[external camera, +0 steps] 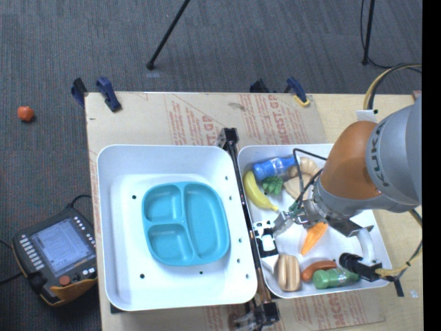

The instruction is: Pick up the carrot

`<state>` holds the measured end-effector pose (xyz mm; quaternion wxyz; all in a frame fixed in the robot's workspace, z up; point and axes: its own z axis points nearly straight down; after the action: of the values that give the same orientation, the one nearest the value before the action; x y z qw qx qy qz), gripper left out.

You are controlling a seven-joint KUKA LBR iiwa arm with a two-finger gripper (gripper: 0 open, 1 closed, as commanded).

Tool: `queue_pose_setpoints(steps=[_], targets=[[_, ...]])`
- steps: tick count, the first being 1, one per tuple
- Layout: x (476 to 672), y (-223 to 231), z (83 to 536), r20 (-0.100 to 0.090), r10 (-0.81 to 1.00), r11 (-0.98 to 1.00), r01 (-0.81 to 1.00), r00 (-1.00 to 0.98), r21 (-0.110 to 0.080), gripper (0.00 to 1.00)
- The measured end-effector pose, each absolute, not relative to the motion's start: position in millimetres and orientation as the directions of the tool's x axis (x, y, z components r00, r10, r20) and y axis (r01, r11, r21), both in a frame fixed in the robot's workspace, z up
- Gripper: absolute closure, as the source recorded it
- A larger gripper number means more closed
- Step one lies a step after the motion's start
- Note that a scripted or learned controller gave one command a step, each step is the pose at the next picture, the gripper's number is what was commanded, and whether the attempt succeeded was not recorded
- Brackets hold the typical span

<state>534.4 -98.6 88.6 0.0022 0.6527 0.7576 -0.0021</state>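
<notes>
Bench topped with brown cardboard (207,116), carrying two white bins side by side. Nearest the front of the right bin (269,149) lie a tan bread roll (288,271), a red sausage (318,267) and a green item (334,278) that I cannot identify. Just behind them lies the carrot (314,238), tilted, resting on the bin floor at mid-bin. The gripper (286,221) sits low, immediately to the carrot's left; contact cannot be confirmed, and whether it is released or clenched cannot be told. The carrot is not seen gripped.

Assessment: approach step, grasp not made. The next move calls for shifting toward the carrot, straddling it, closing, then lifting.

Further back lie a banana (255,190), broccoli (273,185) and a blue bottle (272,167). The left bin (103,185) holds a blue divided plate (186,223). Clamps (107,94) hold the far edge.
</notes>
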Motion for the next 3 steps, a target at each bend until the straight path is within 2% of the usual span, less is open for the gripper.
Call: queue_pose_setpoints(steps=[1,2,3], targets=[[534.8,-96.3,97.9,0.0,0.989,0.145,0.989,-0.145,0.0,1.0],[534.5,-97.4,97.7,-0.002,0.99,0.143,0.99,-0.143,-0.001,0.0],[534.8,-97.0,107.4,0.0,0.99,0.142,0.99,-0.142,-0.001,1.0]])
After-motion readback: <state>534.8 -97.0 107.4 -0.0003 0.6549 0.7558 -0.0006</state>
